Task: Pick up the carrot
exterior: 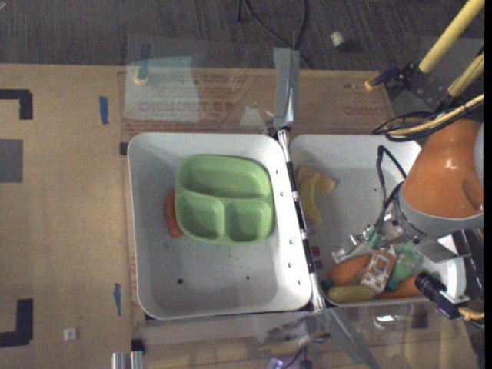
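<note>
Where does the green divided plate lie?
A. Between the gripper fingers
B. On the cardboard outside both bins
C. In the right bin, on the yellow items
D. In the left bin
D: the green divided plate lies flat inside the left bin, partly covering an orange item.

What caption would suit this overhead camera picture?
Robot end effector hovers by a carrot in the right bin; a green tray fills the left.

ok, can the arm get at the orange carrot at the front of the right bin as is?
Probably yes. The carrot lies uncovered beside the gripper. A yellow-green piece just in front and the bin's front wall may crowd it.
</note>
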You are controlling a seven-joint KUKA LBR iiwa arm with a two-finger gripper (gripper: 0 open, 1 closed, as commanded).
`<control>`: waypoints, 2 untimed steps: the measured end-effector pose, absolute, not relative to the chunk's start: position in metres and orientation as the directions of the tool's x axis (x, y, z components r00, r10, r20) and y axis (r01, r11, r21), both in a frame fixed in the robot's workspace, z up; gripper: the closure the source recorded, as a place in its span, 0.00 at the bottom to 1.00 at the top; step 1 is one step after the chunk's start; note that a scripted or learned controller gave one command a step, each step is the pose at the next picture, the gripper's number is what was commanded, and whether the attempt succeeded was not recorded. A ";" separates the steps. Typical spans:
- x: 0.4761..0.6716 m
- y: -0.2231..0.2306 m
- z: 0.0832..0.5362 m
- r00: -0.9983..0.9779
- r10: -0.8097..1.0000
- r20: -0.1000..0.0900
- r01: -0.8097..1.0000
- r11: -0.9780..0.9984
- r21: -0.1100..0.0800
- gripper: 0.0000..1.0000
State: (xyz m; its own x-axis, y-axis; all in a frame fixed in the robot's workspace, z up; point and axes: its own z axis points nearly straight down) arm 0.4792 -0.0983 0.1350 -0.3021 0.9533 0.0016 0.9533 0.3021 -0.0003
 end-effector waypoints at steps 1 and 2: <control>0.482 -0.109 0.088 -0.429 0.903 -0.002 0.903 0.429 0.007 0.00; 0.484 -0.114 0.100 -0.420 0.907 -0.011 0.907 0.420 0.016 1.00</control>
